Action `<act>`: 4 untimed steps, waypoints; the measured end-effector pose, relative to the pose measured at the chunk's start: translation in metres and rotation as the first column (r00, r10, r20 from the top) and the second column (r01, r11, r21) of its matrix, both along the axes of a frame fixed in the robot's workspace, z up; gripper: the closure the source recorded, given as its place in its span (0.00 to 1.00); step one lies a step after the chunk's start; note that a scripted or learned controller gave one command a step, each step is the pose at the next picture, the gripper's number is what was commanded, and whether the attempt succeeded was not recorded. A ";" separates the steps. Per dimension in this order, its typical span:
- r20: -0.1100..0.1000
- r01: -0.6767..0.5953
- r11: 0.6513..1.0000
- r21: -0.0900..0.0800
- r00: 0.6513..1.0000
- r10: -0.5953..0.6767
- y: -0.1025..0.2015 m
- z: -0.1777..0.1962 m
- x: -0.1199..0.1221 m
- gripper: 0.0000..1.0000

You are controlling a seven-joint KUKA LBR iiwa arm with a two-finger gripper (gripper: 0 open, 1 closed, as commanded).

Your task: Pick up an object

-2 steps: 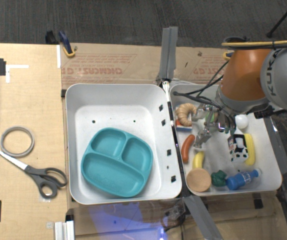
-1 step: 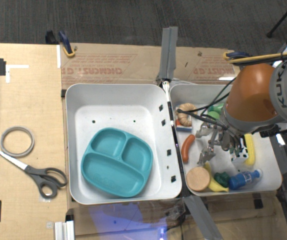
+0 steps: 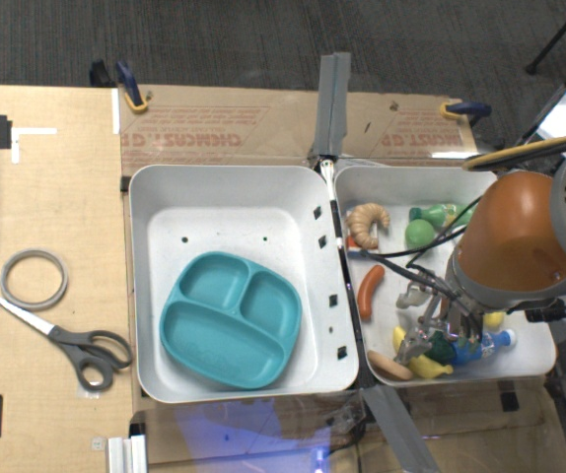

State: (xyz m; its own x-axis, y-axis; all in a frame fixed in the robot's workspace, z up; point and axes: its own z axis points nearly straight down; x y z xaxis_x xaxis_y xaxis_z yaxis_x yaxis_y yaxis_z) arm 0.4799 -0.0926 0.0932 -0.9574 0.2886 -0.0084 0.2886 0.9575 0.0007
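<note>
Arm [image 3: 520, 235], grey with orange band, over right bin [image 3: 534, 363] | gripper [image 3: 431, 338] low among toys: yellow banana [image 3: 423, 365], blue piece [image 3: 475, 351]; grip state cannot tell | red sausage [image 3: 368, 291], croissant [image 3: 367, 222], green toy [image 3: 421, 231] nearby | left bin [image 3: 155, 225]: teal divided plate [image 3: 232, 318]

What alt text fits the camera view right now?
The gripper reaches low into the right bin among small toy foods, near a yellow piece and a red sausage. The left bin holds a teal divided plate.
</note>
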 end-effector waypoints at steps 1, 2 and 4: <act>0.000 -0.003 1.000 0.001 1.000 0.003 0.000 0.009 0.001 1.00; -0.007 0.025 1.000 0.003 1.000 -0.025 -0.002 -0.002 -0.002 1.00; -0.007 -0.492 0.871 0.002 0.871 0.492 -0.083 0.048 0.025 1.00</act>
State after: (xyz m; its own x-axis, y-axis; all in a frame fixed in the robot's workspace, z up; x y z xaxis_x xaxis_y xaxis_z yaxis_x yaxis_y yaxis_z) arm 0.5049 -0.1752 0.1408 -0.9756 -0.2194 -0.0012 -0.2194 0.9756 0.0005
